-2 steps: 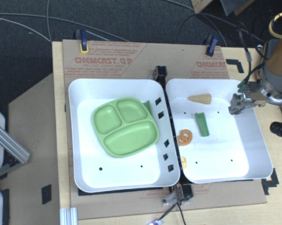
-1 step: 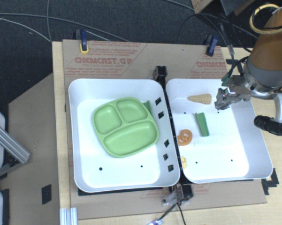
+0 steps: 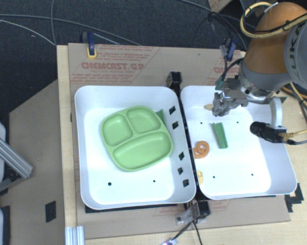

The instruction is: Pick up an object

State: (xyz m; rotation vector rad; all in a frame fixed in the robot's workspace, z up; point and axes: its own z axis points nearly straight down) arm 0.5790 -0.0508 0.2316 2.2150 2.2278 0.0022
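A green stick-shaped piece point(image 3: 219, 136) lies in the right bin point(image 3: 255, 180), near its middle. To its lower left rests a small orange ring point(image 3: 201, 149). My gripper point(image 3: 220, 109) hangs over the right bin's upper part, just above the top end of the green piece and apart from it. A green divided plate point(image 3: 137, 137) lies in the left bin point(image 3: 92, 177).
A tiny orange speck point(image 3: 199, 176) sits by the right bin's left wall. Black clips line the divider between the bins point(image 3: 181, 137). The bench is cardboard, with cables at the back.
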